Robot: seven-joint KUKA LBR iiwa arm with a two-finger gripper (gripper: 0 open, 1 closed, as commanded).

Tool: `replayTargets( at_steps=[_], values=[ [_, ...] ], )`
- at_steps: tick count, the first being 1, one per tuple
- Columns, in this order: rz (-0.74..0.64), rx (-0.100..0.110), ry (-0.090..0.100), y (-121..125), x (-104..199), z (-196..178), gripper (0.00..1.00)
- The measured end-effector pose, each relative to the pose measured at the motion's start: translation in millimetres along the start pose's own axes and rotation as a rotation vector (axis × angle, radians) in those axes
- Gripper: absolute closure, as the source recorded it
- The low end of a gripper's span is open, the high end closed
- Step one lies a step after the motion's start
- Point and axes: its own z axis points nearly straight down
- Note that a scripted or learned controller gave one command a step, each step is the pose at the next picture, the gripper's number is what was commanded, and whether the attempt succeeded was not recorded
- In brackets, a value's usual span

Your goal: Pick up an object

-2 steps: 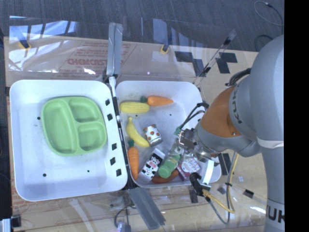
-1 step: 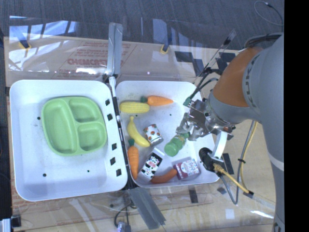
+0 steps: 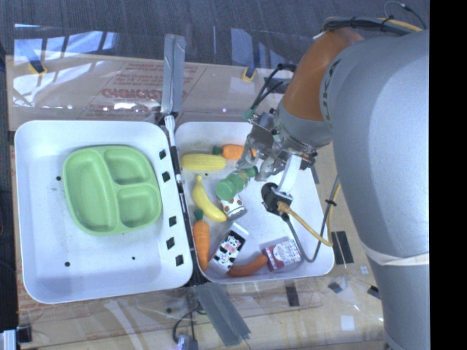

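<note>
Two shallow white bins stand side by side on the bench. The left bin [image 3: 44, 268] bears a light-green plastic divided tray [image 3: 112, 188], apparently a place where picked things could be set down. The right bin [image 3: 321, 261] is crowded with toy food, kept together as a pool for grasping: a yellow corn cob [image 3: 203, 162] near the far wall, a small orange carrot [image 3: 232, 152] beside it, a yellow banana [image 3: 206, 201], a green rounded plastic object [image 3: 230, 187], a small red-and-white can [image 3: 233, 207] just below it, a long orange carrot [image 3: 201, 242] along the left wall, a black-and-white milk carton [image 3: 230, 249], an orange-red sausage-like piece [image 3: 248, 266] and a dark-red packet [image 3: 283, 254] near the front.

The gripper [image 3: 252, 168] is reached in from the right and hangs low over the middle of the right bin, just beside the green rounded object — the likeliest target, as judged from the pose. The fingers are tangled visually with cables and the wrist body, so it cannot be told whether they are spread or pressed together, and nothing is clearly seen pinched between them. The green object seems to rest in the bin — no lift is evident.
</note>
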Motion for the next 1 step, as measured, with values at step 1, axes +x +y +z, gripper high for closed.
replayTargets(
  at_steps=[1],
  values=[
    [-0.098,-0.001,0.0,49.2,-9.5,52.3,1.0]
  ],
)
